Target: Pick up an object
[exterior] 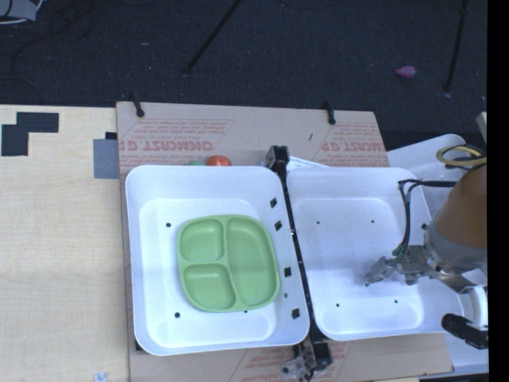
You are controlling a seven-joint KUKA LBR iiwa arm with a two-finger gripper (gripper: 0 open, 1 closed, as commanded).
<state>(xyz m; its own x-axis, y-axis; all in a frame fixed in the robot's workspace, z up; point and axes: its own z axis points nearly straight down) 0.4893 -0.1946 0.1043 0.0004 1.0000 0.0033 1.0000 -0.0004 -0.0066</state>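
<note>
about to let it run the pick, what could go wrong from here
1. The gripper sits low over the right bin, while the green divided plate lies in the left bin; closing here would likely grab nothing.
2. Reaching the plate means crossing the black divider; a low sweep could clip it.
3. The plate lies flat, which probably gives little to grip.

Green divided plate (228,263) in left bin (151,213), claw (380,270) low over right bin (350,213), nothing between its fingers

Two white bins sit mid-frame, left bin (151,293) and right bin (358,325), on printed cardboard (238,138). Pale wooden surface (56,253) at left. Dark floor (262,30) with cables (215,30) across the top.
</note>
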